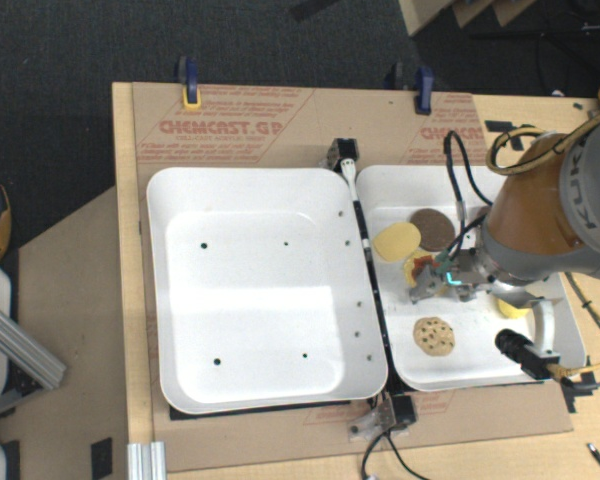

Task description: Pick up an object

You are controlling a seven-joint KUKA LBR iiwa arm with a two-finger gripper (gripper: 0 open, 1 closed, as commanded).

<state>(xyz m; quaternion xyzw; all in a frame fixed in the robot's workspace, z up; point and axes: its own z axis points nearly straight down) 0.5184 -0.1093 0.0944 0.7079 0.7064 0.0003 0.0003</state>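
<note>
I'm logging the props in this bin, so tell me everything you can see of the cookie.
The cookie is a small round disc, pale tan with dark specks like chocolate chips. It looks like toy food, but its material is hard to judge. It lies flat on the floor of the right bin, near the front wall, apart from the other items. Nothing touches it; the tool is above and behind it, over other pieces.

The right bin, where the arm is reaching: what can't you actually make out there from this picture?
- Gripper: too small and cluttered in the camera view to tell its state or whether it holds anything.
- Yellow-red object: partly covered by the gripper, so its kind is unclear.
- Yellow item: mostly hidden under the arm.
- Brown disc: overlapped by the yellow disc.
</note>
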